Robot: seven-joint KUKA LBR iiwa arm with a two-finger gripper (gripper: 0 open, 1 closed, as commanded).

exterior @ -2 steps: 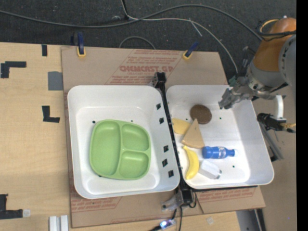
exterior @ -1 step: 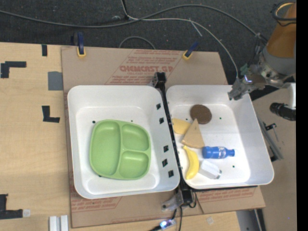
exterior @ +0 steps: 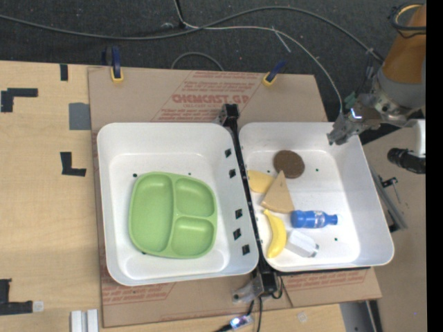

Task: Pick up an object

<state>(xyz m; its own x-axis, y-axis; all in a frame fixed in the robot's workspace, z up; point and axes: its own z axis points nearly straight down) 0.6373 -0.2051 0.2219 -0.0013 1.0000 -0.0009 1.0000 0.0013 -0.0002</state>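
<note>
Six loose items lie in the right bin (exterior: 367, 206); any of them satisfies the task. The left bin (exterior: 111, 185) carries a green divided plate (exterior: 173, 214).

Position of the end effector (exterior: 340, 131): above the upper right corner of the right bin, at the rim. Nothing is seen between its tips. Whether it is released or clenched cannot be told at this size and angle.

Recommended procedure (judgement):
- Select a target that stands apart from its neighbours. The brown round disc (exterior: 288, 163) lies nearest the end effector and is clear on its right side, but it looks flat and may offer little to grip.
- The blue bottle (exterior: 313, 219) lies on its side with open bin floor above and to its right. It appears the better candidate: approach from above, close across its short axis.
- Descend vertically and keep clear of the bin wall.

Obstructions and neighbours:
- The tan wedge (exterior: 279, 194) touches or overlaps the pale yellow piece (exterior: 259, 181) near the divider between the bins.
- The banana (exterior: 276, 234) lies just beside the white block (exterior: 302, 244); the block sits directly below the bottle, close enough to be nudged.
- Cables (exterior: 304, 47) cross the dark floor behind the counter (exterior: 41, 185), well apart from the bins.
</note>
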